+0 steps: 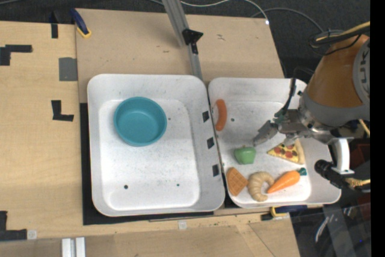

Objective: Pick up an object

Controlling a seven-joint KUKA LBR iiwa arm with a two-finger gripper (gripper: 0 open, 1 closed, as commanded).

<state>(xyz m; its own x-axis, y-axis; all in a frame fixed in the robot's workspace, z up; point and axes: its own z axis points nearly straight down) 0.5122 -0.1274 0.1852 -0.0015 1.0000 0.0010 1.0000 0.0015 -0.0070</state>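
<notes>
Now the grey arm with the orange band (340,78) is reaching in from the right, over the right white bin (252,88). Its gripper (271,131) is hanging low inside that bin, and its two dark fingers are spreading apart with nothing between them. One finger tip (260,138) is pointing down toward the small green toy pepper (245,155), just above it and a bit to the right, and I cannot tell if they are touching.

All the toy food is sitting in the right bin. A long orange-red toy sausage (220,114) is lying by the left wall, well apart from the rest. A yellow toy pizza slice (287,153) is lying just beside the gripper, near the right side. Along the front edge, a flat orange toy waffle (236,180), a tan toy croissant (260,184) and an orange toy carrot (283,181) are crowding close together, and the croissant and the carrot look like they are touching. The back part of this bin is giving open room to move.

The left white bin (102,189) is holding a round blue bowl (140,121) near its back left part. Its front half is giving lots of open floor.
</notes>
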